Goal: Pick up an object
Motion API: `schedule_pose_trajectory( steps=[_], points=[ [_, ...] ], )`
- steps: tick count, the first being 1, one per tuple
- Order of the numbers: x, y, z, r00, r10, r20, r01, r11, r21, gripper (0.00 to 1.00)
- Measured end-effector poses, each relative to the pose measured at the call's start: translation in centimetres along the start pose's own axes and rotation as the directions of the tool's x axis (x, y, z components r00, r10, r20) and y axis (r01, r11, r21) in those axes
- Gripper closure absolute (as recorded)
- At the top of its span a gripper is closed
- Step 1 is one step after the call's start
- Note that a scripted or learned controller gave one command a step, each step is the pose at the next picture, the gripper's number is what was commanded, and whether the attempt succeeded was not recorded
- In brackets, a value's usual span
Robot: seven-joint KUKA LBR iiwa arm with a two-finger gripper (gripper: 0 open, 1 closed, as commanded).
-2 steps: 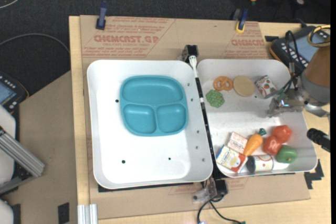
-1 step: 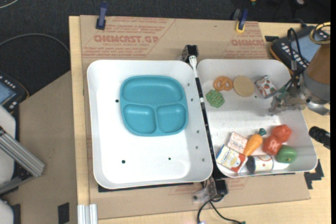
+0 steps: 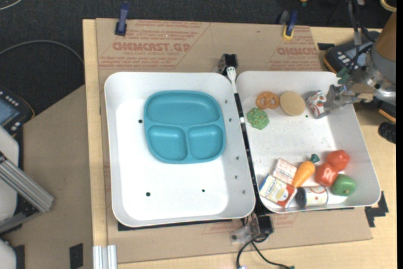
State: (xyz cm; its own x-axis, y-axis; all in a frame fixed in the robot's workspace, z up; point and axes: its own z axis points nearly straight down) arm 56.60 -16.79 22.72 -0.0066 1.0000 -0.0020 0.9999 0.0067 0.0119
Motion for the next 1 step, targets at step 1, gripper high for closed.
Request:
schedule_pose_trajectory(
  steps=[1],
  points=[
    [3.71, 2.10, -9.68, 1.000, 0.001, 0.000, -0.001, 1.000, -0.002, 1.00]
  ],
)
